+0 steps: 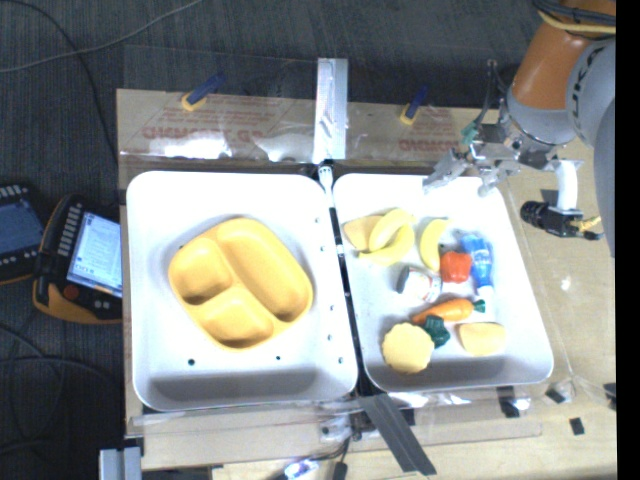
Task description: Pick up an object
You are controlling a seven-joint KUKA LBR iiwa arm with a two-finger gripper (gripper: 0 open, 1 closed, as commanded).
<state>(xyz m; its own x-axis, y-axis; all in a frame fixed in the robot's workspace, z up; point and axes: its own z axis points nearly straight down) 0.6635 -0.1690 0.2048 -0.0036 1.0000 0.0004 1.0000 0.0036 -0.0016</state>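
A: Right bin?
B: Front: yellow ball, carrot. Behind: tomato, blue tube, banana pieces.
A: Left bin?
B: Yellow divided tray.
A: Gripper?
B: Over right bin's far rim, fingers spread, nothing between.

A dark grey carpeted floor surrounds the light wooden bench, with thin black cables trailing across it at upper left. A handheld control pendant with a lit screen lies on the floor just left of the bench. Clear plastic sheeting, held by blue and yellow clamps, covers the bench's far edge
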